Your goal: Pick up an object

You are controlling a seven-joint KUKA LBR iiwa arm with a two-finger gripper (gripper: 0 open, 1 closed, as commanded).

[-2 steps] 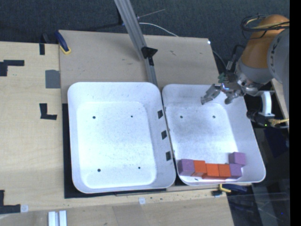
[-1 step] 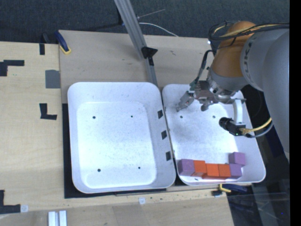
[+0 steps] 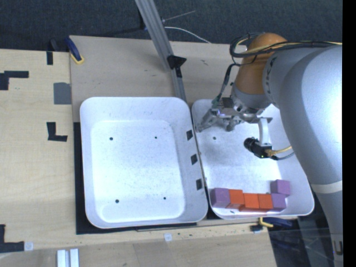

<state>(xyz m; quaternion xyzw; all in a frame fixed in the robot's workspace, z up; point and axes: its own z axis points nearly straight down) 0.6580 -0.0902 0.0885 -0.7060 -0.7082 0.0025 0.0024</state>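
Camera view: the arm (image 3: 311, 110) reaches over the right bin (image 3: 222, 160), its gripper (image 3: 221, 118) at the bin's far end, with nothing seen in it; how far open it is I cannot tell. This looks like the approach step. The purple and orange blocks (image 3: 250, 198) lie well apart from it, along the near wall; next it must travel there and descend.
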